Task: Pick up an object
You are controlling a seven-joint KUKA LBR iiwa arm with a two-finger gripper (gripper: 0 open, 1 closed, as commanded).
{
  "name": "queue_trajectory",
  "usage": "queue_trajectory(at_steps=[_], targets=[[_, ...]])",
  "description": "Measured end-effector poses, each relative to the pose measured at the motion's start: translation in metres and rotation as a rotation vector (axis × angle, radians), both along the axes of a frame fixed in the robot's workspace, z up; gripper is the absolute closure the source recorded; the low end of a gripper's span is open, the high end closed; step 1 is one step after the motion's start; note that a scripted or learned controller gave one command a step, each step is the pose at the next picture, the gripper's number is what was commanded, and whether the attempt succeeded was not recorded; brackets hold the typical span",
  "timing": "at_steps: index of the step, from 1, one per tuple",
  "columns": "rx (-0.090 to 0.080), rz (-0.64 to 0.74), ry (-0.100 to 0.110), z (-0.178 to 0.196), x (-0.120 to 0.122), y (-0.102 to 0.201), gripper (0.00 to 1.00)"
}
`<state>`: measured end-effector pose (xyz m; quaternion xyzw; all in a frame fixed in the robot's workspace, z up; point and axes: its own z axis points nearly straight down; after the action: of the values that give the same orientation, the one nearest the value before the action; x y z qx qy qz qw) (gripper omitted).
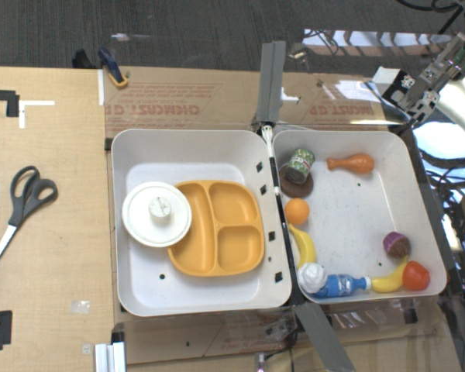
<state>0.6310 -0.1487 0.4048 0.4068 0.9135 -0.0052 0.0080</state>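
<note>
Objects for picking are gathered in the right bin (349,133), mostly along its rim. The gripper (420,90) is seen above and outside that bin's far right corner, clear of everything in it; whether it is set wide or narrow cannot be told, and nothing is seen held in it.

Nearest to it, an orange drumstick toy (350,163) is laid by the far wall with bare floor on its near side. A green can (301,161) is tilted in the far left corner, touching a brown disc (297,183). Down the left wall an orange ball (297,211) and a banana (303,245) are placed, the banana pressed close to the wall. Along the near wall a bottle (337,286) with a white cap is laid on its side, and a second yellow piece (389,282) is tucked against a red tomato (416,276) in the near right corner. A purple item (396,245) is set just beside the right wall. The middle of the bin floor is left open.

In the left bin (186,136) a yellow divided plate (221,227) is overlapped by a round white lid (156,212). Scissors (23,200) are laid on the bench well to the left. Dark cables (442,178) are draped outside the right bin's right wall.
</note>
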Motion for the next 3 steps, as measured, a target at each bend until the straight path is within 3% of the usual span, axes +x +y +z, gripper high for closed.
queue_trajectory(at_steps=[3], targets=[[-0.009, 0.007, -0.006, 0.026, 0.004, 0.001, 1.00]])
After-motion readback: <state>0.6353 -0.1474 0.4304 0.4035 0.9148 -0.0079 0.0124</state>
